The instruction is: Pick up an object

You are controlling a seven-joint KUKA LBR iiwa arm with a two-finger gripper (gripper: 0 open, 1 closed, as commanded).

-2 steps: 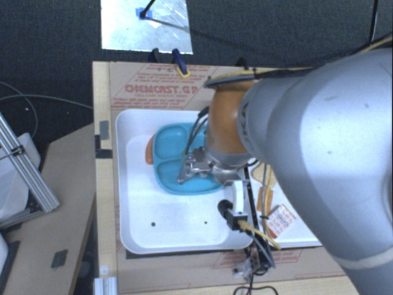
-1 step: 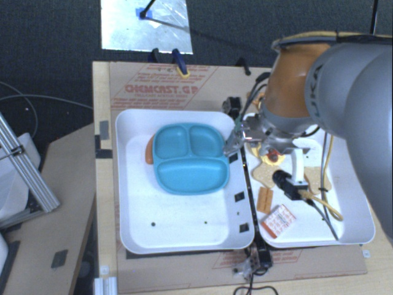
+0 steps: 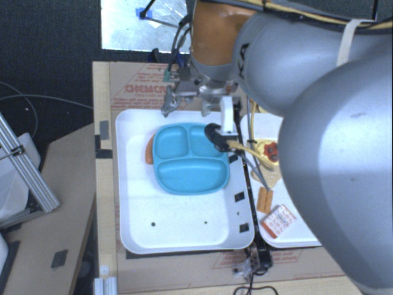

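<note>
The gripper (image 3: 212,103) hangs over the far edge of the left bin (image 3: 132,183), just above the blue divided tray (image 3: 187,168) lying in that bin's far half. An orange object (image 3: 148,150) peeks out along the tray's left side. A red-and-white packet (image 3: 280,220) lies near the right bin's (image 3: 295,241) near edge. Whether anything is gripped is unclear.

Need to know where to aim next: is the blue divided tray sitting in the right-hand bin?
No, the blue tray lies in the left bin, filling its upper half, with an orange object tucked against its left edge.
</note>
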